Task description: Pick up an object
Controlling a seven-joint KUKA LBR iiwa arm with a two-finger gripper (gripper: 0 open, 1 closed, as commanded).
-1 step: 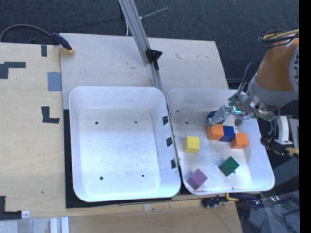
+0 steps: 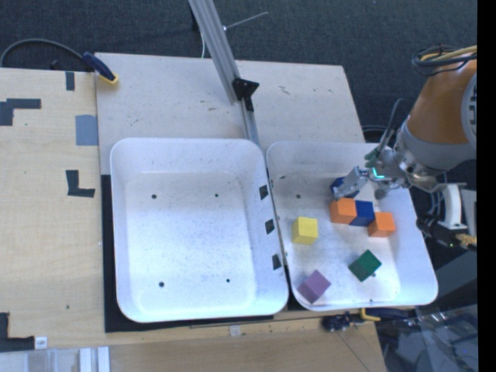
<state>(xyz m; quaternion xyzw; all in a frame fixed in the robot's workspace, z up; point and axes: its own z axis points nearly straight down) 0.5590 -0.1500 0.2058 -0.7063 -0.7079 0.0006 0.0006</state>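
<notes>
Two bins (image 2: 124,161) sit below; the arm (image 2: 438,122) leans over the right one. Its pincer (image 2: 360,180) hovers just above an orange block (image 2: 343,211), with blue (image 2: 363,212) and another orange (image 2: 381,224) crowded alongside. I cannot tell whether it is released or clenched. Best drop squarely onto one block, avoiding its neighbours.
</notes>
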